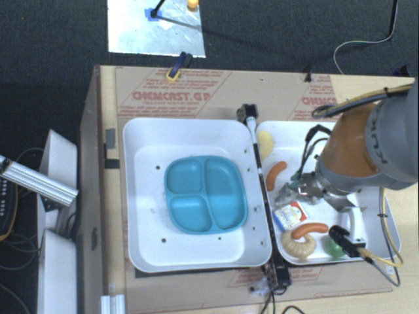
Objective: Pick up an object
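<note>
Nearest you, in the right bin (386,231), lie a pale ring (298,245) and a sausage (309,229). Your jaws (288,193) hang released above them, grasping nothing; pickup remains undone.

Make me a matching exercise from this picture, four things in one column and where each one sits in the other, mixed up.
1. blue plate
2. orange sausage
3. yellow fruit
4. donut

A. front of the right bin
B. far left corner of the right bin
C. middle of the left bin
D. right bin, just behind the gripper

Pairs: 1-C, 2-D, 3-B, 4-A
</note>
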`<state>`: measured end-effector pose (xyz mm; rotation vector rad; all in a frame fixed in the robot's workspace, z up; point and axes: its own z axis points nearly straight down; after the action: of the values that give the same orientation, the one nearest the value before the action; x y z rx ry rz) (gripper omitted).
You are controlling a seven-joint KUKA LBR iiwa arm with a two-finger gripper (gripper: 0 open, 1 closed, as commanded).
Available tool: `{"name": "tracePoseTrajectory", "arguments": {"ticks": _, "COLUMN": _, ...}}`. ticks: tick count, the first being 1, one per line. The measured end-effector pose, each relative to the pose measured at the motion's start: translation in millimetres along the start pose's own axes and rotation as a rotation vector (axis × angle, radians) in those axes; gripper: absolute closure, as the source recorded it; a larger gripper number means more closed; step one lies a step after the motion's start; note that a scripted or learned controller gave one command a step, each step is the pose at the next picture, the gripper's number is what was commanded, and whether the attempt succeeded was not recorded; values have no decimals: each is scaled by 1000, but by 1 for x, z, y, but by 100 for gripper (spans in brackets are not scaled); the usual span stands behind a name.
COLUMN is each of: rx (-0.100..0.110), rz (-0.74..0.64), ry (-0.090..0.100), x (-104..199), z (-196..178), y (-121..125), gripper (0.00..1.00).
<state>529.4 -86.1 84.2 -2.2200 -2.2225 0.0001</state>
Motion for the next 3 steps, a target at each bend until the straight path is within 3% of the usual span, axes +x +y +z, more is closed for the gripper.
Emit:
{"name": "tracePoseTrajectory", "arguments": {"ticks": 2, "rx": 1, "rz": -3, "ry": -3, "x": -12, "z": -1, "y": 125, "gripper": 0}}
{"name": "tracePoseTrajectory", "arguments": {"ticks": 3, "rx": -4, "rz": -3, "ry": -1, "x": -22, "z": -5, "y": 140, "gripper": 0}}
